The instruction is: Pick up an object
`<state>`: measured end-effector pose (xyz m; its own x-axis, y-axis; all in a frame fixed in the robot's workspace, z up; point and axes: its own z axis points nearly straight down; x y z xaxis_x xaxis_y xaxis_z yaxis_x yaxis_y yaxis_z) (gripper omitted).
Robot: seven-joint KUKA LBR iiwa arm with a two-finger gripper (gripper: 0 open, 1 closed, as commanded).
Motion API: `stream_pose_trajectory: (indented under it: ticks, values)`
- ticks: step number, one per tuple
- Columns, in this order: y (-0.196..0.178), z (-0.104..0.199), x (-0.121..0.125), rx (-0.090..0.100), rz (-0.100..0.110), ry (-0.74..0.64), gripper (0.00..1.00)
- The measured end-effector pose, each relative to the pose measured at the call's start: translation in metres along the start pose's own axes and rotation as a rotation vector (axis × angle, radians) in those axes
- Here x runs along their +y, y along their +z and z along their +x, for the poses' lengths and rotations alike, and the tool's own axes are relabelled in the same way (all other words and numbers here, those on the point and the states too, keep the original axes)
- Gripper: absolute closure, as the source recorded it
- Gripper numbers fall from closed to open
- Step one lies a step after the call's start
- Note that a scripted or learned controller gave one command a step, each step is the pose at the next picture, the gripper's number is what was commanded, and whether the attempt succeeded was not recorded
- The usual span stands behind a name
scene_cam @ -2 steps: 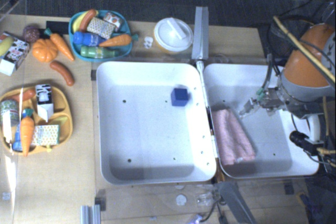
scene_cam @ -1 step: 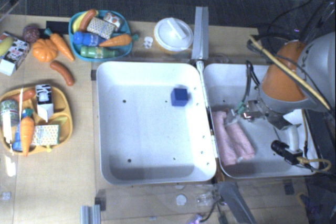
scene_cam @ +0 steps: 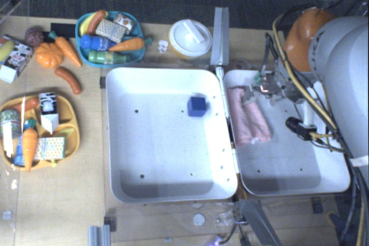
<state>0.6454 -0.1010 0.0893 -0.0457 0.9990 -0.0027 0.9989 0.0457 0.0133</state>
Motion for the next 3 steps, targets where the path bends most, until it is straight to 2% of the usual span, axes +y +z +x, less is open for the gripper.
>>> stream_pose_trajectory:
  ticks: [1, 2, 3]
  values:
    - [-0.002, 0.012, -0.076, 0.001, 0.0, -0.087, 0.0]
    - [-0.004, -0.026, -0.154, -0.002, -0.005, -0.17, 0.0]
    - [-0.004, 0.014, -0.152, -0.003, -0.006, -0.278, 0.0]
